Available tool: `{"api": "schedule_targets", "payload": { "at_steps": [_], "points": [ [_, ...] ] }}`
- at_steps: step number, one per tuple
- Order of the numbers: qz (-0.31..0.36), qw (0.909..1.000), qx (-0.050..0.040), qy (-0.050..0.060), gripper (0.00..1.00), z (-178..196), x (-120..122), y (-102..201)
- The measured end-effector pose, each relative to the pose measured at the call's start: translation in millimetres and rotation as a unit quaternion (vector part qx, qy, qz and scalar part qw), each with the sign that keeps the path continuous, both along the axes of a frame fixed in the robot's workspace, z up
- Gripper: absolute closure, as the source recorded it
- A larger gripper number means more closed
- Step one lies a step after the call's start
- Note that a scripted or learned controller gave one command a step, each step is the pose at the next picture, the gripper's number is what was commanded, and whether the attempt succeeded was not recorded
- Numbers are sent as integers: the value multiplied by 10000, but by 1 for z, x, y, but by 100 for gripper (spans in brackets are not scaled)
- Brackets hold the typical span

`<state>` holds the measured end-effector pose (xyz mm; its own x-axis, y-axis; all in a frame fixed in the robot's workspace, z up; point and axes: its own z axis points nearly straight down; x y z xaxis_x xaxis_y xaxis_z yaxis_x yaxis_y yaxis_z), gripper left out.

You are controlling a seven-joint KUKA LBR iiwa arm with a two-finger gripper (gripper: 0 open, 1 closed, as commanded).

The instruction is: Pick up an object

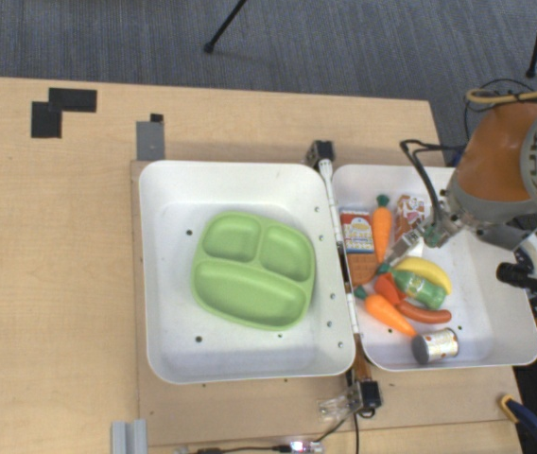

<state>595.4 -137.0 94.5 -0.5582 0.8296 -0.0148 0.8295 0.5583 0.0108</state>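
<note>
The right bin (495, 334) holds several toy foods. A carrot (382, 227) lies next to an orange box (356, 235), with a small packet (407, 211) behind them. Nearer the front are a yellow banana (426, 270), a green piece (421, 290), a red sausage (427, 312), a second carrot (389, 316) and a silver can (436, 345). My gripper (405, 249) reaches in from the right and hangs low over the middle of this bin, just above the banana and right of the upright carrot. Nothing visibly sits in it.
The left bin (169, 343) carries a green divided plate (252, 270). A metal ridge (337, 244) separates the two bins. The grey and orange arm (500, 168) covers the right bin's far right corner. Black cables (420, 164) trail along its back rim.
</note>
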Motion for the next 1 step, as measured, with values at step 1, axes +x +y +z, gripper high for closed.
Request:
{"api": "schedule_targets", "payload": {
  "at_steps": [1],
  "points": [
    [1484, 9889, 1, 34, 0, -7, -69, 40]
  ]
}}
